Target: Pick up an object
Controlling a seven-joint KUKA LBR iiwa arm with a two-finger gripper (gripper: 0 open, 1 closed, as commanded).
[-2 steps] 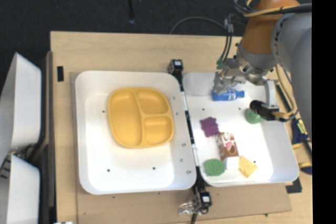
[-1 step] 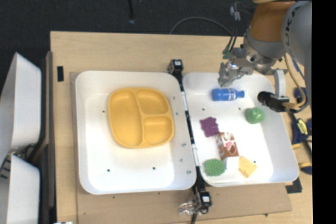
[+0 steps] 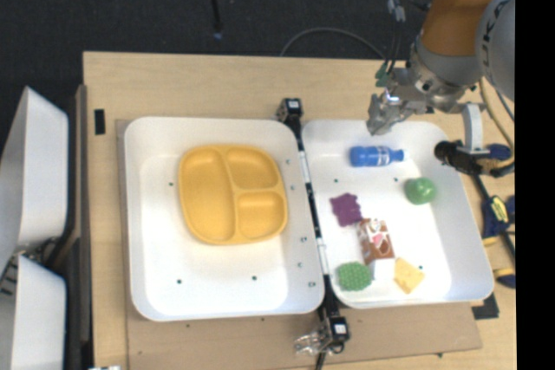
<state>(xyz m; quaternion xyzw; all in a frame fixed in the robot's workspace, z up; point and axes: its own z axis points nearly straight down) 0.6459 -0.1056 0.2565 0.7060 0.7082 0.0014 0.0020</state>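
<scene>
Dark floor surrounds a pale wooden bench (image 3: 104, 91); on it, two shallow white bins side by side, fixed together along their shared edge.

Left bin (image 3: 147, 273): one yellow divided plate (image 3: 232, 192), three compartments, lying near the bin's middle.

Right bin (image 3: 455, 269): six small items; a blue bottle (image 3: 375, 156) on its side near the far edge, cap toward the right edge; a green ball (image 3: 421, 191) toward the right edge; a purple piece (image 3: 346, 208) near the left edge; a brown and white figure (image 3: 376, 241) just nearer than the purple piece, about mid-bin; a green bumpy round item (image 3: 354, 275) and a yellow wedge (image 3: 408, 275) by the near edge, the green one toward the near left corner (what these small toys are cannot be told with certainty).

Arm: grey with orange band, entering from the right; gripper (image 3: 381, 119) hanging over the far edge of the right bin, just beyond the blue bottle and not touching it; whether the gripper is spread or closed cannot be told from this angle; nothing is seen held.

Step in hand, by judgement: the approach, with no object yet taken; the blue bottle is the nearest candidate. Next move would call for shifting slightly toward the bin's middle to centre over the bottle, setting the grip across its narrow body and not along its length, then descending; a round bottle lying flat may roll away if struck off-centre.
</scene>
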